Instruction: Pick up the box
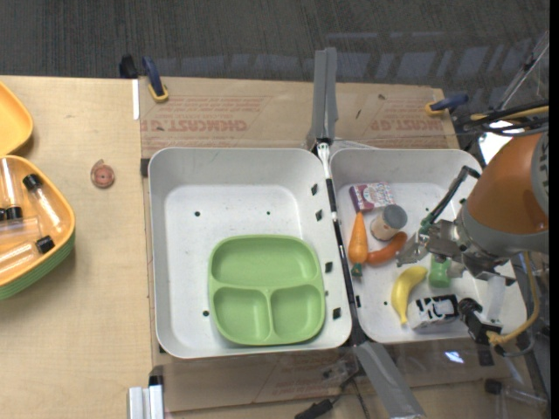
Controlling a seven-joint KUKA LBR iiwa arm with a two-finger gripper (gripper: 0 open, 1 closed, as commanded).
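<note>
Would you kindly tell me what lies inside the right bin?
The bin holds a purple box, a carrot, a can, an orange-red piece, a banana and a green item. The arm covers its right side, so anything under it is hidden.

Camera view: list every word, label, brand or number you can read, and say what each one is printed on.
"CHEMC...": red print on the cardboard sheet behind the left bin, upside down to the camera; the later letters are too unclear to give.
More red print on the same sheet behind the right bin: too blurred to read.
Purple box in the right bin: its print is too small to read.
</note>
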